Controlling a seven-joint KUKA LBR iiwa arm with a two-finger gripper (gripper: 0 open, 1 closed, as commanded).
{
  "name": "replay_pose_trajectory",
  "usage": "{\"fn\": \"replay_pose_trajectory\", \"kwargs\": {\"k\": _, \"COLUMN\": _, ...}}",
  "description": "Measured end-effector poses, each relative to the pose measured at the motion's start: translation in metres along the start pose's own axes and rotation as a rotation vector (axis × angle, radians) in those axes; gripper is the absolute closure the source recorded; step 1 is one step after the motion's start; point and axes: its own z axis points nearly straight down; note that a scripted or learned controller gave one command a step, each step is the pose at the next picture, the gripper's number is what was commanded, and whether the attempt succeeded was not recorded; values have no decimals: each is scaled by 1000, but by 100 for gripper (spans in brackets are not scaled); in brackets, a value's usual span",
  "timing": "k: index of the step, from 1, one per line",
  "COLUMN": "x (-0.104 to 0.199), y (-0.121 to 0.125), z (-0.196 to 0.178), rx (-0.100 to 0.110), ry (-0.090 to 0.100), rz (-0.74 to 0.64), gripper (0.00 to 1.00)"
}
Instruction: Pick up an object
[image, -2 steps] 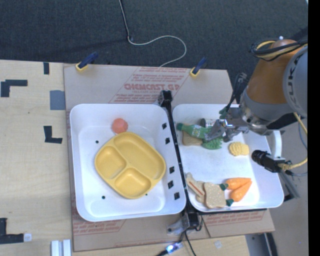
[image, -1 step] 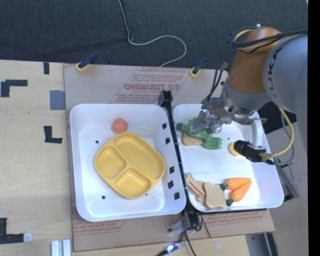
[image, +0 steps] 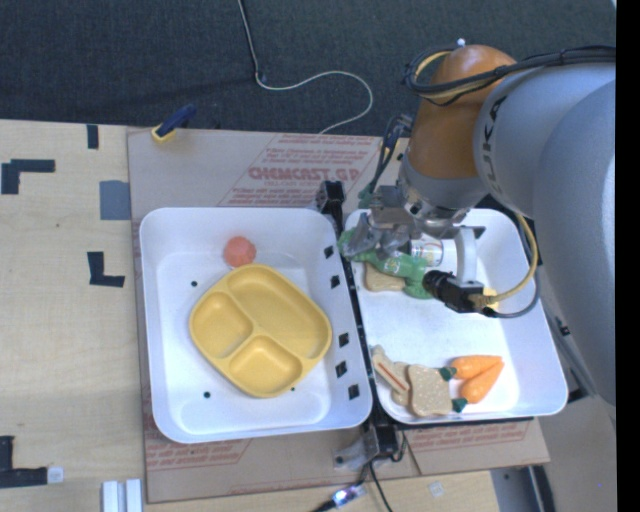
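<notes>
Two shallow white bins side by side on a desk (image: 60, 300), viewed from above at a slant. The left bin (image: 165, 330) holds a yellow three-compartment plate (image: 260, 328) lying near its middle, with a small pinkish-red ball (image: 239, 251) just beyond the plate's far edge and apart from it. The right bin (image: 520, 385) holds, along its near edge, a slice of toast (image: 430, 392) touching a striped strip-shaped item (image: 391, 372) on its left, and two orange carrots (image: 478, 376) with green ends just to its right. At the far left corner of this bin lie a green object (image: 397, 266) and a tan flat piece (image: 383, 281), pressed close together. The grey arm (image: 560, 130), with its orange band (image: 450, 110), reaches in from the right; its gripper (image: 385, 243) sits low directly over the green object. Whether the fingers are apart or together cannot be told, nor whether they grip anything. A thin cable (image: 310, 80) trails across the dark floor behind the desk.
</notes>
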Motion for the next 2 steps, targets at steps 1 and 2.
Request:
{"fn": "replay_pose_trajectory", "kwargs": {"k": 1, "x": 42, "y": 14, "z": -3, "rx": -1, "ry": 1, "rz": 1, "gripper": 100}}
{"fn": "replay_pose_trajectory", "kwargs": {"k": 2, "x": 87, "y": 33, "z": 7, "rx": 0, "ry": 0, "rz": 1, "gripper": 100}}
